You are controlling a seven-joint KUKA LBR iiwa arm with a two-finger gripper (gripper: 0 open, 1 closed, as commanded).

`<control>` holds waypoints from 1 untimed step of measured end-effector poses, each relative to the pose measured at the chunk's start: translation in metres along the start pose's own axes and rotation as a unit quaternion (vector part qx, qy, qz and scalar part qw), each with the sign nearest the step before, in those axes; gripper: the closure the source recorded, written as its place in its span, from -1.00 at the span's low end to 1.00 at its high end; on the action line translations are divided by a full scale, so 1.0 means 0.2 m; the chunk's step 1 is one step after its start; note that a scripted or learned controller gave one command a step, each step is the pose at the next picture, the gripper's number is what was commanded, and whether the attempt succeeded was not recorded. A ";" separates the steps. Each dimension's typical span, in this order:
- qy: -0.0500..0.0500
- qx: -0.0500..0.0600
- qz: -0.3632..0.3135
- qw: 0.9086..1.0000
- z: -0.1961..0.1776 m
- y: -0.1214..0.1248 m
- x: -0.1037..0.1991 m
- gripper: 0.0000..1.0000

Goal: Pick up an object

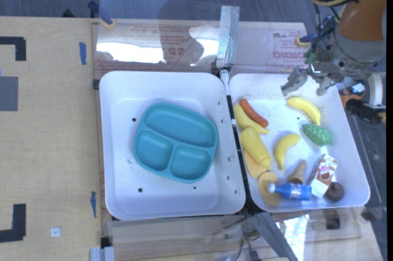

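The end effector hung open and empty over the right bin's far edge, just above a banana. This looked like the approach step; next it needed lowering around the banana, then closing.

Two bins side by side on the table, rims touching at centre. Left bin: a divided plate in the middle, apart from all walls. Right bin: carrot near the left wall toward the back, lying on a corn cob that runs forward along that wall. One banana at the back right, grapes just in front of it. Second banana mid-bin, between cob and grapes. Front edge: bottle lying flat, carton to its right, leaning. Gripper above the bin's back edge, behind the rear banana.
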State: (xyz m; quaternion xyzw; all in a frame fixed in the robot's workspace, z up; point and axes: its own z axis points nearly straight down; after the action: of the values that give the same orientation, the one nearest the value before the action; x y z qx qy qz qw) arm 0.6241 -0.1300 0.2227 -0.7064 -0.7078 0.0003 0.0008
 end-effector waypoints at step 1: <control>0.002 0.003 0.021 1.000 0.58 0.09 -0.38 -1.00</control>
State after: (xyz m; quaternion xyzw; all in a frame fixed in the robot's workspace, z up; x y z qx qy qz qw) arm 0.6428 -0.2062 0.1075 -0.7208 -0.6931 0.0010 0.0040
